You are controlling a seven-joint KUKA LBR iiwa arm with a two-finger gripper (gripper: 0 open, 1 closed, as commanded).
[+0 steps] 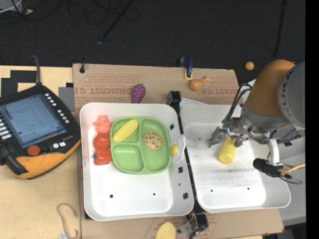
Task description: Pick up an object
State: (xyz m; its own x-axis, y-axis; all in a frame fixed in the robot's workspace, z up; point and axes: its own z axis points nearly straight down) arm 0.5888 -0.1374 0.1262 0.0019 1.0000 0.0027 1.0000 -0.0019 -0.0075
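The end effector (228, 135) sits low in the right bin (249, 198), its two metal fingers spread to either side of the top of a yellow cylinder (227, 151) — astride it, but I cannot tell whether they touch it, so nothing counts as gripped.

Taking the green divided plate (134, 161) as the landmark and reading from the left: well to its left on the surface lies the teach pendant (32, 128). Touching the plate's left rim stands a red and pink figure (102, 141). In the plate's upper left compartment lies a yellow corn cob (124, 130), and in its upper right compartment a cookie (153, 141). Just off the plate's right rim, against the left bin (129, 203) wall, rests a small yellow piece (174, 150). Further right of the plate, across the divider, is the yellow cylinder, lying near the middle of the right bin.

As a judgement, the cylinder looks like a light, hollow plastic toy: stiff enough for a firm pinch, smooth enough to slip and rounded enough to roll away if nudged off-centre. The best hold would be across its narrow width near the upper end — straight sides, fingers already aligned there.
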